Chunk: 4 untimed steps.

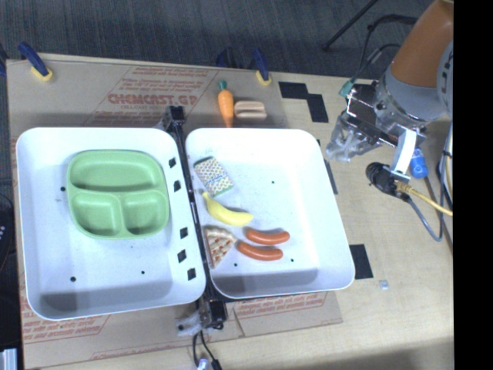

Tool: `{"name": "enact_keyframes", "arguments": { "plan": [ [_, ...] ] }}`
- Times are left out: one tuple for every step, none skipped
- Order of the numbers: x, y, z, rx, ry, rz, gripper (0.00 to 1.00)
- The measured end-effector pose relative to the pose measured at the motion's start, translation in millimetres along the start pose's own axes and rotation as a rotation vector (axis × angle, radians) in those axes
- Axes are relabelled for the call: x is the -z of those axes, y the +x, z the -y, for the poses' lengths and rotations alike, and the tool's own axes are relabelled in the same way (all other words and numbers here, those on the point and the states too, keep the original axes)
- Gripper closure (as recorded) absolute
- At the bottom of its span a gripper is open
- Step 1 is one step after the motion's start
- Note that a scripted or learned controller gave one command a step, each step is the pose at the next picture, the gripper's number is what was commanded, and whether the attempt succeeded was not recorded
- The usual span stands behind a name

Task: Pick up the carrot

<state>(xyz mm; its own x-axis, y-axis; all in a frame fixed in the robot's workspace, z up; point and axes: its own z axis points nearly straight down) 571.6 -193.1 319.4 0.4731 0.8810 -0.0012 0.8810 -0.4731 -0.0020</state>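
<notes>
Scanning from the left: one green divided plate [118, 192] is sitting in the left bin [46, 284], three compartments, nothing lying in them.

Moving right, the right bin [308, 206] is holding five things: one patterned packet [213, 176] at about 11 o'clock of the bin's middle, one banana [226, 212] just below it, one waffle-like wedge [219, 245] at 7 o'clock against the divider wall, and two sausages [266, 237] [259, 250] lying close together at 6 o'clock.

One carrot [225, 105] is lying outside both bins, on the cardboard sheet [146, 91] at 12 o'clock of the right bin, just beyond its far rim, green top pointing away. One small bun-like piece [249, 111] is sitting just beside it on the right, possibly touching.

One gripper [344, 146] is hanging at 3 o'clock of the carrot, well apart from it, over the bench [400, 284] beside the right bin's far right corner. Fingers are blurring into clear plastic; I cannot tell how the jaws are standing. Nothing is visibly held.

Risks, as I am judging them:
- Carrot is narrow and rounded, so an off-centre close is likely squeezing it sideways and rolling it.
- Bun-like piece is crowding the right side, so a finger coming down there may be landing on it or grabbing it instead.
- Bin rim is lying just near of the carrot, so a low approach may be clipping the rim.
- Two blue clamps [36, 60] [260, 66] are sitting on the far edge; the right one is standing near the carrot and may be fouling the wrist.
</notes>
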Motion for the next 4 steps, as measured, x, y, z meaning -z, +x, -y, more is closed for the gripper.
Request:
{"name": "enact_keyframes", "arguments": {
  "plan": [
    [-112, 58, 98, -0.025, 0.007, 0.0, 1.0],
    [-46, 15, 55, 0.052, 0.0, 0.0, 1.0],
    [14, -40, 85, 0.068, 0.0, 0.0, 1.0],
    [73, -47, 77, -0.084, 0.0, -0.002, 1.0]
  ]
}}
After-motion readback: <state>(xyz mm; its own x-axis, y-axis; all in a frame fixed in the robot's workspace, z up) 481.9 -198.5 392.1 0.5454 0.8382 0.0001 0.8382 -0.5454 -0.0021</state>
